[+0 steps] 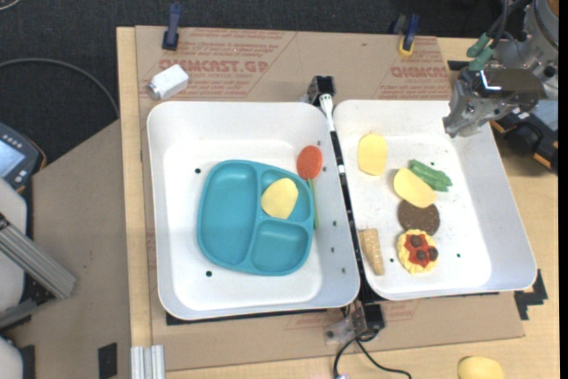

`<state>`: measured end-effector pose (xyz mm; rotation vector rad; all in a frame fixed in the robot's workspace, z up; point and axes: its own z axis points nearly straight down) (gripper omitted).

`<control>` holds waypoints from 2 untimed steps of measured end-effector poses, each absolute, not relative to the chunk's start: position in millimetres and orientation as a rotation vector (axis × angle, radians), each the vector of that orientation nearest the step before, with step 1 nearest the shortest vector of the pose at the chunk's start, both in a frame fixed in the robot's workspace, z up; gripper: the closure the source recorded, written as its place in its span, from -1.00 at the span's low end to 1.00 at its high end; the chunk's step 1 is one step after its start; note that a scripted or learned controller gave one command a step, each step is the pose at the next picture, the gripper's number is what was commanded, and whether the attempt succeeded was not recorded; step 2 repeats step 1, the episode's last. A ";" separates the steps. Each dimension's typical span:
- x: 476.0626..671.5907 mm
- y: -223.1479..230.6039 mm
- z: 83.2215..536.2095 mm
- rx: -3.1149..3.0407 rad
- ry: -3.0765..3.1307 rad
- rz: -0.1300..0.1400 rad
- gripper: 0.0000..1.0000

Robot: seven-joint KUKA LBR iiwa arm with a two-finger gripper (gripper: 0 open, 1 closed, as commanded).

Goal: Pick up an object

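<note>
White bins are sitting side by side on the desk [222, 58]. The hand [463, 122] is hovering at the right bin's [497, 217] upper right corner; its grip I cannot tell. Toy foods [415, 191] are lying mid-bin.

Two bins [177, 280]: white plastic, smooth, faintly glossy. Divided plate [232, 226], well left of the jaws: teal plastic, smooth, satin sheen. Surface [266, 58]: brown cardboard, matt, printed red. Toy foods [415, 186], just below the jaws: moulded plastic, mostly matt. Jaws [461, 122]: grey metal, dull finish.
</note>
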<state>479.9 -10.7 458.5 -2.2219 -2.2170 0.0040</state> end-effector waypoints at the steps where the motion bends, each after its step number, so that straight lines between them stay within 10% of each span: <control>1: 478.9 -6.7 401.7 -2.219 -2.217 0.008 1.00; 2: 478.9 -6.7 401.7 -2.219 -2.217 0.008 1.00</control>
